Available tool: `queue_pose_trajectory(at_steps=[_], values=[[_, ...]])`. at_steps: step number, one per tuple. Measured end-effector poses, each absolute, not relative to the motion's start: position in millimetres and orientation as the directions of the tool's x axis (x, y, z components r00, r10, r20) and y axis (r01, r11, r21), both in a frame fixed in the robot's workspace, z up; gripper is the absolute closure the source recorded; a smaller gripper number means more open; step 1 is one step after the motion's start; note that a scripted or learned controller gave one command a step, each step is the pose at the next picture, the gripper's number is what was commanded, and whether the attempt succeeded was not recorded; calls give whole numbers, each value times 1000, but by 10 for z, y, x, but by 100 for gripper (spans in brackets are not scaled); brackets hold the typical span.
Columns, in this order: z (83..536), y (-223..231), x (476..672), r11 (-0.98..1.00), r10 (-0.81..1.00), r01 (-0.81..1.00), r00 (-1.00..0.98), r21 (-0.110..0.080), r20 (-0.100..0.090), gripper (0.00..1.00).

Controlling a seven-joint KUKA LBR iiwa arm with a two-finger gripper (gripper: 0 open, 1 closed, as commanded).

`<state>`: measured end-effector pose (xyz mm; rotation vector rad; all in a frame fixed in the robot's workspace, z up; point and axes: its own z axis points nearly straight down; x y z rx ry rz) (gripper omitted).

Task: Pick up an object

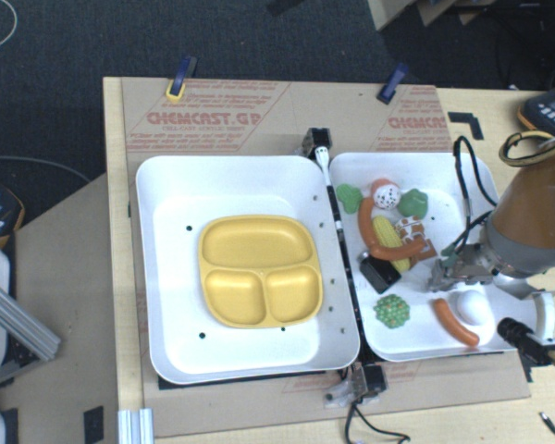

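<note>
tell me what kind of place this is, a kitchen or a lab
Most likely a robotics lab, not a kitchen: the bench bears two clamped white bins, toy food rather than real, a yellow divided plate, and a robot arm reaching in, with loose cables.

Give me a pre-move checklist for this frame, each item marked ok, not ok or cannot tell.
1. Tool inside the right bin: ok.
2. Something between the tool's fingers: cannot tell.
3. Food pile within reach, corn and hot dog nearby: ok.
4. White egg beside the tool, not under the arm: cannot tell.
5. Yellow tray sits flat in the left bin: ok.
</note>
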<state>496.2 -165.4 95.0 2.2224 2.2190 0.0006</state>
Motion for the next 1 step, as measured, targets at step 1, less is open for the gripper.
queue_pose_trajectory(at_steps=[1], values=[[1403,-1731,4990,0,1000,1000,0,5,-3,100]])
